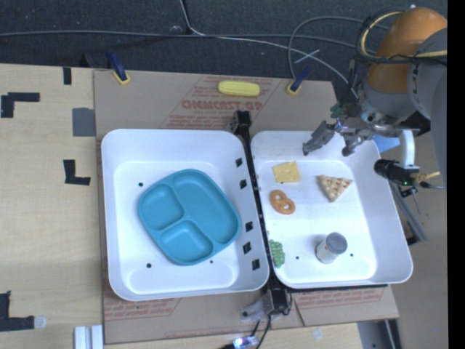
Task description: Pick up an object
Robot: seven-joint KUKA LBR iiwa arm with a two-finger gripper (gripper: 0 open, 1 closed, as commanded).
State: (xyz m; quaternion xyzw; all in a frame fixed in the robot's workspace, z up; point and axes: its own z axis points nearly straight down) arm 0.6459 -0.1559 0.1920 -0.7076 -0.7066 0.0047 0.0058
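Observation:
My gripper (pixel 333 142) hangs over the far edge of the right bin (pixel 383 217), open, with nothing between its two dark fingers. Below it in that bin lie a yellow cheese square (pixel 286 172), a triangular pizza-like wedge (pixel 333 187), a brown pretzel (pixel 282 202), a small grey can (pixel 331 247) and a bit of green broccoli (pixel 277 252). The cheese square is the closest item, down and to the left of the fingers.
The left bin (pixel 120 195) holds a blue divided plate (pixel 188 216). A yellow banana-like object (pixel 239 88) lies on the cardboard behind the bins. Black clips join the bins along the middle seam (pixel 248 187). Cables loop above the arm.

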